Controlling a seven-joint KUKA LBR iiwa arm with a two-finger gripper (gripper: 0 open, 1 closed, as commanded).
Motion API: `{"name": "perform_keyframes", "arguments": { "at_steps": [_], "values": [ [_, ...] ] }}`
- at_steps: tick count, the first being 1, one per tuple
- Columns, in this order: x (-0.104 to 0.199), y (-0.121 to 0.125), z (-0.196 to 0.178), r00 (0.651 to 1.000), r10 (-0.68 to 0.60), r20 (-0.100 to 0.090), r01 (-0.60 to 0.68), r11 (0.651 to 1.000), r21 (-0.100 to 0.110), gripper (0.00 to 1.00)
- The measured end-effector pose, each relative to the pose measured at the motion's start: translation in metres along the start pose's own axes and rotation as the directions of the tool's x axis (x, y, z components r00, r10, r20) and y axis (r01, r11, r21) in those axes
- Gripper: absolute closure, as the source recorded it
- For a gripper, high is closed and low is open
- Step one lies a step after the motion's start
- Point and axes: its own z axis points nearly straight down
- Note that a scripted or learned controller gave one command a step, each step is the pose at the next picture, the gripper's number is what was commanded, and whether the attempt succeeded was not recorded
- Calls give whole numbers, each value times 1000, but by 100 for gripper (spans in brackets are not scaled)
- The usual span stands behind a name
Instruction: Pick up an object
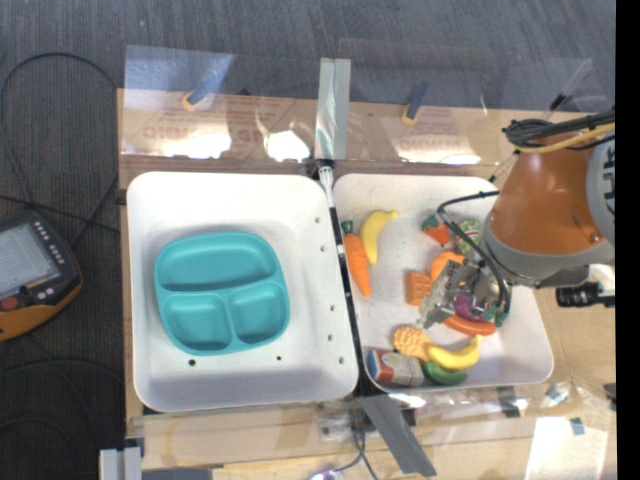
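From the camera view above the bench, the gripper (462, 298) is down in the right bin (520, 368), low among the toy food at that bin's right-hand side; whether it is released or clenched I cannot tell, since the wrist and a tangle of cable crowd over it; nothing can be seen held.

The likeliest target, judging by where it sits, is the small orange piece (420, 286) just beside it on the left, or the red pepper-like piece (470, 325) directly beneath; both look like moulded plastic, so probably light, stiff, smooth and somewhat slippery; a grasp across the narrow width would suit better than along the length.

Nearby lie a yellow banana (376, 232) and an orange carrot (357, 265) against the divider, well apart from the gripper; a second banana (452, 353) rests at the front with a green piece (440, 372) touching it; these curved shapes may roll out of a pinch.

The left bin (150, 208) bears a teal divided plate (222, 290).
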Motion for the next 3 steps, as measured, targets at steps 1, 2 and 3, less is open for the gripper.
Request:
{"name": "perform_keyframes", "arguments": {
  "at_steps": [1, 2, 3],
  "values": [
    [-58, 20, 81, 990, 140, 8, -140, 990, -6, 100],
    [-61, 83, -11, 985, 172, 3, -172, 985, -2, 100],
    [-40, 10, 37, 991, -130, 1, 130, 991, -2, 100]
  ]
}}
